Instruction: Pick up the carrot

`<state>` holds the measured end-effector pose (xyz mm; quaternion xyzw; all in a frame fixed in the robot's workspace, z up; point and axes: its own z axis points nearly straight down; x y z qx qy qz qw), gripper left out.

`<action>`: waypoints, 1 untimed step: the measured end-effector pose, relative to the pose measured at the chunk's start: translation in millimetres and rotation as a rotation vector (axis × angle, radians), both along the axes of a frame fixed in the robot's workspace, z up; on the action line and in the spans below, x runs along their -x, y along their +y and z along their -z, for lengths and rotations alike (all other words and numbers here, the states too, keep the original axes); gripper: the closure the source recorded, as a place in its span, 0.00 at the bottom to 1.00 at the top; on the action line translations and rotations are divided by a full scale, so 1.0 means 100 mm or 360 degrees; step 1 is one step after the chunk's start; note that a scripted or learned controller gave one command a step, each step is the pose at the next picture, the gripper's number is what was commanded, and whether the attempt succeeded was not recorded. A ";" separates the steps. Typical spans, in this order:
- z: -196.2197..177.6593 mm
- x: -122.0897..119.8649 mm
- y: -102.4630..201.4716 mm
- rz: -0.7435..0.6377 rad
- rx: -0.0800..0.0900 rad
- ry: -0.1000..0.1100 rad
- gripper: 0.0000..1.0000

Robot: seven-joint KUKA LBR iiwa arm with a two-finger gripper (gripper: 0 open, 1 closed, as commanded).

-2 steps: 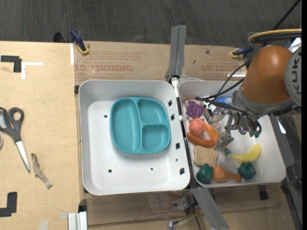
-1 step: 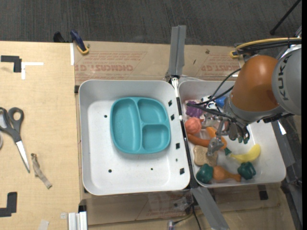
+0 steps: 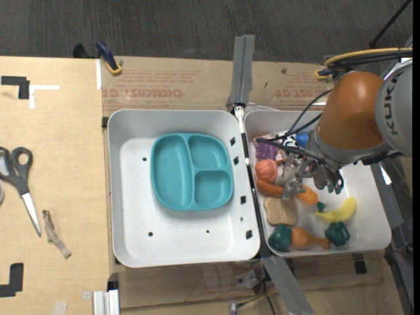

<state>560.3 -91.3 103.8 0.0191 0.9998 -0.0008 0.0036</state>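
Note:
The carrot point(image 3: 269, 189) is a long orange piece lying across the middle of the right bin point(image 3: 377, 238), with a green stub at its right end. My gripper point(image 3: 291, 188) is down over the carrot's middle and hides that part of it. The carrot still rests among the other food on the bin floor. The grey arm with its orange band point(image 3: 351, 110) reaches in from the right above the bin.
Packed around the carrot are a pink peach point(image 3: 266, 169), a purple item point(image 3: 266, 151), a bread slice point(image 3: 281, 210), a banana point(image 3: 342, 209), a green pepper point(image 3: 337, 233), broccoli point(image 3: 280, 237) and a second orange vegetable point(image 3: 306, 239). The left bin point(image 3: 131, 228) holds a teal divided plate point(image 3: 192, 171). Scissors point(image 3: 21, 182) lie at far left.

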 end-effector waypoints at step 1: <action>-0.88 0.32 0.52 0.0186 -0.0003 0.0006 1.00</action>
